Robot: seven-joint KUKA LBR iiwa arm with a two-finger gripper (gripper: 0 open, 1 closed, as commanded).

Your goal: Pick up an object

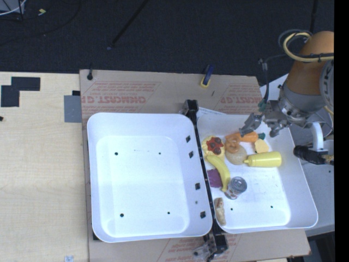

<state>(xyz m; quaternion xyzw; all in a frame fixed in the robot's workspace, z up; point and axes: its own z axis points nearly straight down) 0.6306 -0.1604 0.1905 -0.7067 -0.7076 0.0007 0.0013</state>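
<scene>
Gripper (260, 125) above right bin's (297, 212) far edge, fingers spread wide, holding nothing; orange carrot (249, 137) just beneath, yellow bottle (264, 159) nearby.

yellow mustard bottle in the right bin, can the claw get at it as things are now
Probably yes. The yellow mustard bottle lies on its side with nothing on top, and the claw hovers just above it; a yellow wedge beside it may crowd one finger.

Dark floor (163, 26) beyond pale wooden bench (38, 173)
</scene>
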